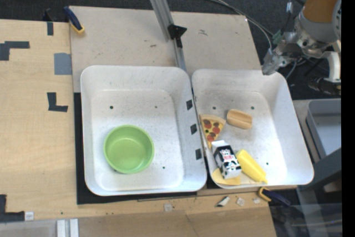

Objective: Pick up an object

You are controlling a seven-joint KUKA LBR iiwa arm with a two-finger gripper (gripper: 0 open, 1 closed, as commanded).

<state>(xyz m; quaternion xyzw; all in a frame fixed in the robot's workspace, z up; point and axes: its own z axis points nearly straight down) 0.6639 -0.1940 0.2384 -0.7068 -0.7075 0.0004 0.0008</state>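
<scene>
Gripper (270, 64) at upper right, over right bin (280, 91) corner; jaw state unclear. Green bowl (128, 148) lower left; bread roll (239, 118) right of centre.

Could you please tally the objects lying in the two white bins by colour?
Green: 1, the bowl
Yellow: 1, the banana-like piece
Tan: 1, the bread roll
Orange with red spots: 1, the pizza slice
White and black: 1, the small carton
Total: 5
</scene>
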